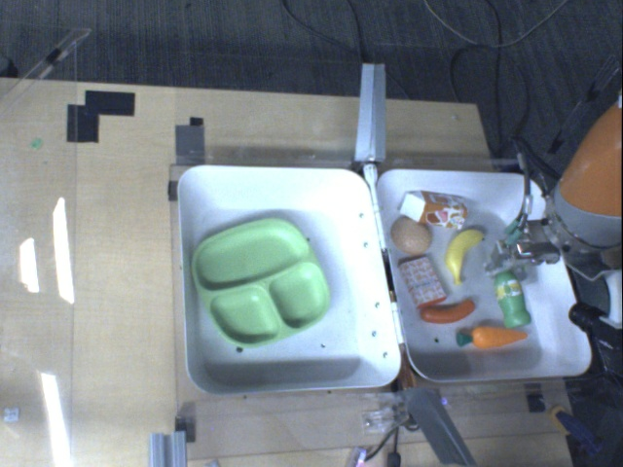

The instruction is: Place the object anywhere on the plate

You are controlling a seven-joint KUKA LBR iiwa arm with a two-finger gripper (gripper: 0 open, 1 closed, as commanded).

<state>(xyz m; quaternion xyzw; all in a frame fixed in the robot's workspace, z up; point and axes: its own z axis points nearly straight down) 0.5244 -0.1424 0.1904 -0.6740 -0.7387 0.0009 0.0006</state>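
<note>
A green divided plate [258, 278] with three compartments lies in the left white bin [209, 188]. The right bin [574, 353] holds the toy foods. My gripper [508, 254] hangs over the right side of that bin, just above the cap end of a green bottle [512, 302] and to the right of a yellow banana [462, 253]. The arm's orange band [594, 163] shows at the right edge. I see nothing gripped.
Also in the right bin are a white and orange carton [435, 208], a brown egg-shaped piece [410, 234], a pink waffle-like square [422, 280], a red sausage [448, 310] and an orange carrot [494, 337]. A metal divider post [371, 115] stands between the bins.
</note>
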